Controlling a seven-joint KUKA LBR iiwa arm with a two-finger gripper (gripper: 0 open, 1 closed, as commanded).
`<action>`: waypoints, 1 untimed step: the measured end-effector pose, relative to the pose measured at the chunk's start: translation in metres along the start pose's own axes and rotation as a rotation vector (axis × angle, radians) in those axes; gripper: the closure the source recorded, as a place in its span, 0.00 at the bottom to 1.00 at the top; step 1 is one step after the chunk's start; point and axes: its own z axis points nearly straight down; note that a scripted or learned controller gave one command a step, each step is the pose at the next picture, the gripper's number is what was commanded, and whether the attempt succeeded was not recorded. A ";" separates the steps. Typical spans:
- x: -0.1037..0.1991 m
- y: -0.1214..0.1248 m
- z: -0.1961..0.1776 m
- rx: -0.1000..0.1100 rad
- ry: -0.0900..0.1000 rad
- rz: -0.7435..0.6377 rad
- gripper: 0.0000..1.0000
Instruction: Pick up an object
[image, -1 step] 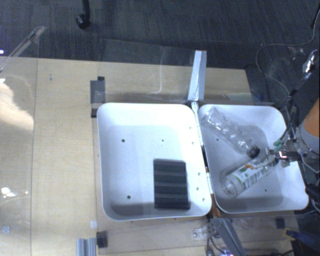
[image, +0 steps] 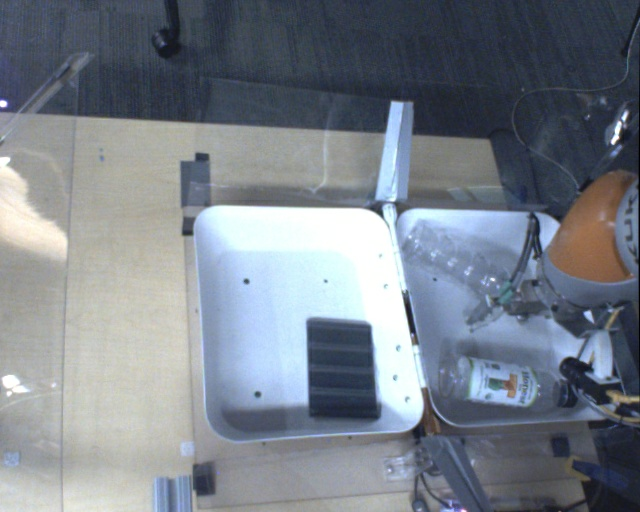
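Item: 1 clear plastic bottle with label (image: 497, 383), lying on its side at the near end of the right bin (image: 440, 405), dark cap pointing right. Judged light, thin-walled and slick; likely rolling under a push, so the grip is best taken across the labelled middle. A 2nd clear item, 1 ribbed transparent container (image: 447, 252), is resting at the far end of the same bin; hard to read, probably light and crushable. The gripper (image: 495, 303) is hanging over the bin's middle, between the 2; whether it is spread or closed cannot be told, and nothing is showing in it. Left bin (image: 215, 300): 1 black ridged block (image: 341, 367) sitting at its near edge, looking stiff and easy to clamp. Bins: 2.
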 end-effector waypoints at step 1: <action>-0.013 -0.005 0.000 0.003 0.002 0.004 0.00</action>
